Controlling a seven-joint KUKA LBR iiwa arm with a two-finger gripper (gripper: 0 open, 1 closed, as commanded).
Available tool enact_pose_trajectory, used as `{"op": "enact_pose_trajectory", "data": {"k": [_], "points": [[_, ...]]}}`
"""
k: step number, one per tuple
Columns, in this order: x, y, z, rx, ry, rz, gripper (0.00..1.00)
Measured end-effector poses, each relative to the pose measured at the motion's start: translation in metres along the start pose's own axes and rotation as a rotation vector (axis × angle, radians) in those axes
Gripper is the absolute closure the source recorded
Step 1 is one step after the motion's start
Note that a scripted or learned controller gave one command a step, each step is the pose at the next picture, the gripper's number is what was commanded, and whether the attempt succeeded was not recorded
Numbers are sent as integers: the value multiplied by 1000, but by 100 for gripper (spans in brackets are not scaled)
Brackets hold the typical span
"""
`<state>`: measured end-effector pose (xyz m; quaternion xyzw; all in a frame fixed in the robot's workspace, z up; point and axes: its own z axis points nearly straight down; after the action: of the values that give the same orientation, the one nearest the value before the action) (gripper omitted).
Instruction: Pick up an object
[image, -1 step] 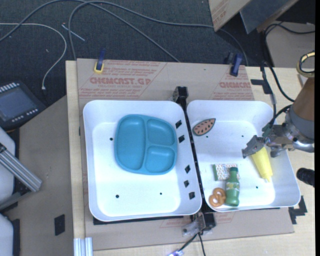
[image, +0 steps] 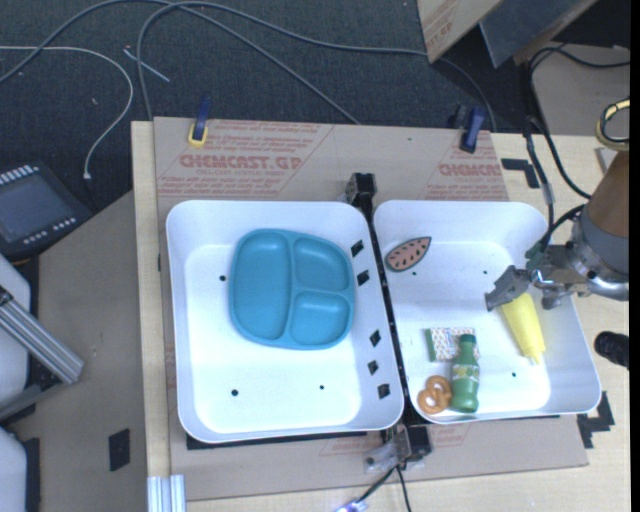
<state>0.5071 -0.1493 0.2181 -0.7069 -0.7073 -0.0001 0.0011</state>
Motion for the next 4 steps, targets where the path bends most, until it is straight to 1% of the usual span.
{"op": "enact_pose_trajectory", "data": {"k": [1,2,3,4], "points": [[0,-3,63,7,2,1,0],[-2,2,108,4,1,1,0],[-2,4,130,-3,3,0,0],[-1,7,116,-12,3,0,100]]}}
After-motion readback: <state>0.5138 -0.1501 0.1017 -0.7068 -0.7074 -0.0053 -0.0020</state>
